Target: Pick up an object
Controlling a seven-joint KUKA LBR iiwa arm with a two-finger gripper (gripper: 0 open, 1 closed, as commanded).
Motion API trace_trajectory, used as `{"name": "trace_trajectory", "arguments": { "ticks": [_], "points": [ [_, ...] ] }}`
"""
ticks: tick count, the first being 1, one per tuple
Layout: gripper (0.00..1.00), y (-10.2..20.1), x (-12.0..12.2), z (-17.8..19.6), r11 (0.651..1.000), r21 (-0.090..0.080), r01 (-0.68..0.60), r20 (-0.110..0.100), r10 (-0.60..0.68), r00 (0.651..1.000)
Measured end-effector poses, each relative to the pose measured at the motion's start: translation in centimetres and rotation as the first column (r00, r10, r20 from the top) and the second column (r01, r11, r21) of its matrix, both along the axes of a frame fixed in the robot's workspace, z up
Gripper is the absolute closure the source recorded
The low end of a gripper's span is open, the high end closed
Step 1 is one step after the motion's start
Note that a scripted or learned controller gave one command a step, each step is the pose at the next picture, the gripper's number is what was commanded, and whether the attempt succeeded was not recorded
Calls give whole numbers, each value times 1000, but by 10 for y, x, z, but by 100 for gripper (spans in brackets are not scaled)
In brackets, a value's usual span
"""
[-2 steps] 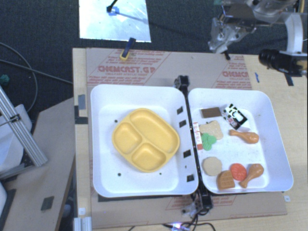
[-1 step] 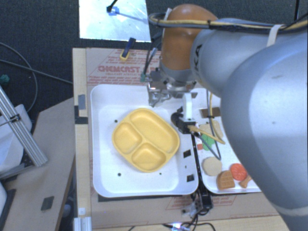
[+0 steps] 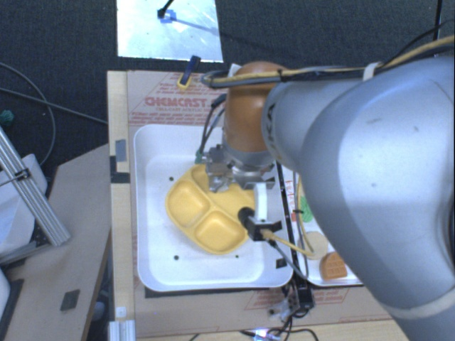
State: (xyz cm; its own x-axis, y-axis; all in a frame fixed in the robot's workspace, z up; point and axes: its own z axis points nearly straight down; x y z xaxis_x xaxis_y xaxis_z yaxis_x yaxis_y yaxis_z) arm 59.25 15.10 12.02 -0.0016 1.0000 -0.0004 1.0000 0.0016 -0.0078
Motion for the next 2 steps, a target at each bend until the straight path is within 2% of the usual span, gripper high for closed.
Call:
{"name": "trace_trajectory", "arguments": {
  "ticks": [1,2],
  "points": [
    [100,-17,-27,312,1000,6,-3,27,3,1000],
    [100,68,-9,67,1000,0,-7,0,7,1000]
  ]
}}
